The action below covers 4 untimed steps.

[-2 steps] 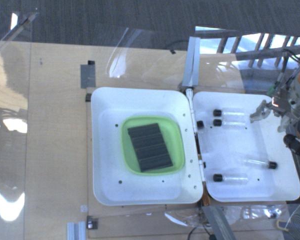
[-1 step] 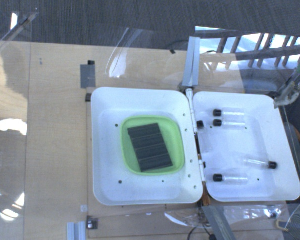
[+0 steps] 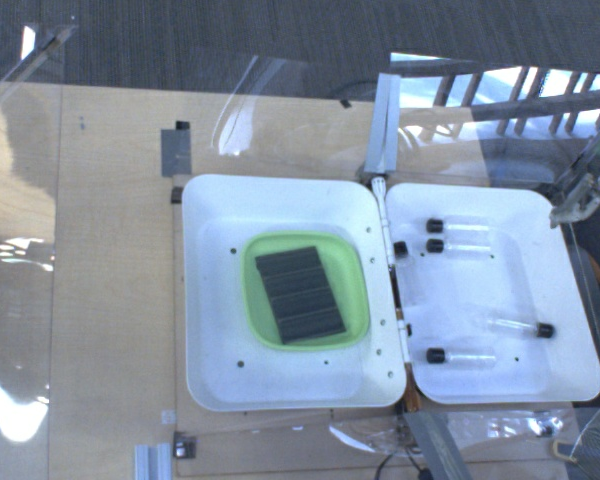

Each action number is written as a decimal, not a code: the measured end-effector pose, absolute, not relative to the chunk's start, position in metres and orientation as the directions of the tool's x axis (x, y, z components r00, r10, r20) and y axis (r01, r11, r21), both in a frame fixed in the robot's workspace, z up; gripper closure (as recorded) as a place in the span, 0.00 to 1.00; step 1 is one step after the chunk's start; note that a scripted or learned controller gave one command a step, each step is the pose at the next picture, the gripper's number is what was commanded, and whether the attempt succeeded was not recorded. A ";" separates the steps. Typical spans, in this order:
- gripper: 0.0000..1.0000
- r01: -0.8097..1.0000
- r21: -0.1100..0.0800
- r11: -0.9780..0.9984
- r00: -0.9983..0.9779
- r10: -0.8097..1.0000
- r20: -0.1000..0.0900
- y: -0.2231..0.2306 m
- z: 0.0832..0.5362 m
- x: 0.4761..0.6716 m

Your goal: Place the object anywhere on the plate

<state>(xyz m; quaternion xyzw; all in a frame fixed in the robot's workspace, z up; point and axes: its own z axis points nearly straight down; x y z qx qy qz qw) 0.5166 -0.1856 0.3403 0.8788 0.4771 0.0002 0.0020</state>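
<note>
Plate: the green plate (image 3: 352, 273) is sitting in my left bin (image 3: 210, 298), carrying a dark ridged block (image 3: 299, 294).
Tubes: clear black-capped tubes (image 3: 458, 354) are lying in the right bin (image 3: 570, 368).
Pincer: my pincer (image 3: 580, 200) is hovering at the right bin's far edge; I cannot tell its opening.

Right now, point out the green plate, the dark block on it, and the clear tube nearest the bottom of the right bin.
green plate (image 3: 252, 303): camera view, its bare left rim.
dark block (image 3: 299, 295): camera view, middle of its ridged top.
clear tube (image 3: 460, 354): camera view, its transparent body beside the black cap.

bins: two white bins (image 3: 210, 268), side by side on wooden bench (image 3: 90, 268)
right bin: four clear black-capped tubes (image 3: 460, 233), lying flat
floor: dark carpet (image 3: 230, 18)
</note>
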 end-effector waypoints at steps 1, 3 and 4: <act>0.00 0.816 0.001 -0.577 0.577 0.816 -0.001 -0.188 0.266 0.518; 0.00 0.781 0.000 -0.624 0.624 0.781 -0.001 -0.197 0.258 0.524; 0.00 0.727 0.006 -0.687 0.687 0.727 0.001 -0.195 0.326 0.510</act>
